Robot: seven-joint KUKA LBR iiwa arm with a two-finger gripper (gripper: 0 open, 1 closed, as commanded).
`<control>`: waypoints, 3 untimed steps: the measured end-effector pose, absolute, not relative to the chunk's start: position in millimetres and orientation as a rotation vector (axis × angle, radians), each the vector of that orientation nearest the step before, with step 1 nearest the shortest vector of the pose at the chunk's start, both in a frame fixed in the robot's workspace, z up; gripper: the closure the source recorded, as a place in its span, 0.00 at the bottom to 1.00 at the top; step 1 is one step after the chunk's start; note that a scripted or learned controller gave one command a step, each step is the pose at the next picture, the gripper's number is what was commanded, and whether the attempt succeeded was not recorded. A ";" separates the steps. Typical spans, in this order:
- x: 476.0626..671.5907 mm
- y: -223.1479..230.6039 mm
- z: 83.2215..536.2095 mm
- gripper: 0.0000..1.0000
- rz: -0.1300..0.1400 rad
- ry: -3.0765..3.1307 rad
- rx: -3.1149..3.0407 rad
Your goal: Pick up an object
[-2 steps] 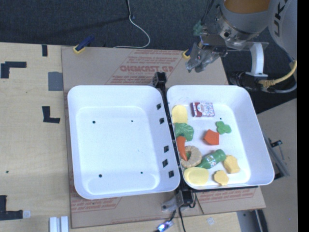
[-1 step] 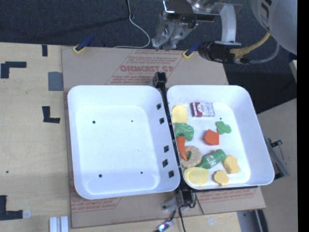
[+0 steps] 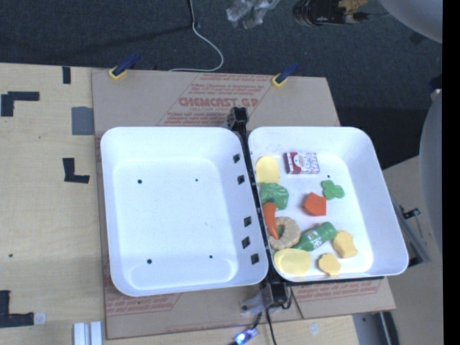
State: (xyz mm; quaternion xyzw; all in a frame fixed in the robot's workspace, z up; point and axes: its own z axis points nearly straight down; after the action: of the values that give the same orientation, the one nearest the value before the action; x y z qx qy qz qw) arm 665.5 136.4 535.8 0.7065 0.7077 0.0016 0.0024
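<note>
While the left bin (image 3: 172,214) lies bare beside it, the right bin (image 3: 359,157) holds all the toy food. Nearest the camera sit a pale yellow piece (image 3: 292,262) and two small orange-yellow chunks (image 3: 329,264) and (image 3: 344,245). Just beyond are a tan ring (image 3: 286,230), a green bottle-like item (image 3: 318,236) and a carrot (image 3: 270,218) along the left wall. Farther in lie a red-orange block (image 3: 315,204), a leafy green piece (image 3: 273,193) and a small green piece (image 3: 332,190). Farthest are a yellow piece (image 3: 267,169) and a red-and-white packet (image 3: 301,162). Both bins rest on a cardboard sheet (image 3: 215,103) on the desk (image 3: 43,192). Well beyond, the gripper (image 3: 251,6) hangs blurred; whether it is open I cannot tell.
</note>
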 end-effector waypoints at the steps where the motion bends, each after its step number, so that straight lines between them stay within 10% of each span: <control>1: 668.5 146.7 534.2 1.00 -0.002 2.223 2.219; 2: 667.6 238.6 533.8 1.00 0.001 2.231 2.212; 3: 667.9 234.1 534.2 1.00 -0.003 2.225 2.218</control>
State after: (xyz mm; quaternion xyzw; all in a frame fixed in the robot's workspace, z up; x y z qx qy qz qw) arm 667.9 234.1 534.2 0.7061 0.7081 -0.0008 -0.0001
